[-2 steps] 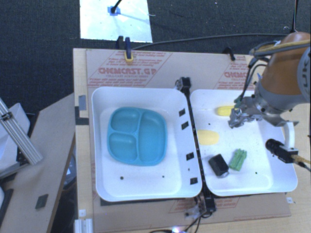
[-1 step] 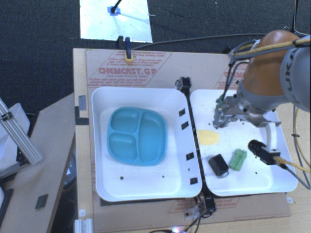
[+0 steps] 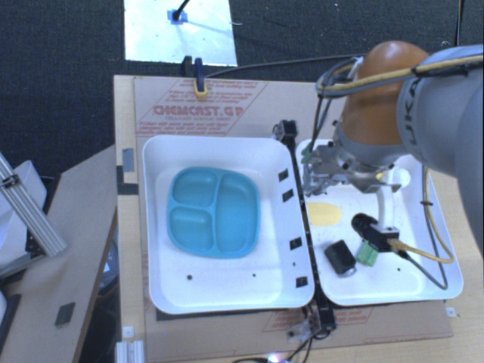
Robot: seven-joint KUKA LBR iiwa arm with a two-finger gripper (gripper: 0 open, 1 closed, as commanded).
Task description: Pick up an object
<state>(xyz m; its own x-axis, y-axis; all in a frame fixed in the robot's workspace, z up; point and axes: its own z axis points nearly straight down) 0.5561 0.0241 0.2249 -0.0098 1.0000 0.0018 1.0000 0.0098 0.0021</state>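
In the right bin (image 3: 423,278), a flat yellow oval piece (image 3: 325,215) lies near the left wall. A small black block (image 3: 340,256) rests toward the front of that bin. My gripper (image 3: 318,180) hangs low over the bin's back left part, just behind the yellow piece and close to the divider between the bins. The wrist and its cables cover the fingertips, and I see nothing held. A blue divided plate (image 3: 213,211) lies flat in the left bin (image 3: 162,278).
The two bins meet at a raised divider (image 3: 299,225) with black clips along it. The grey arm with its orange band (image 3: 382,89) covers the back of the right bin. A cardboard sheet (image 3: 204,104) lies under both bins.
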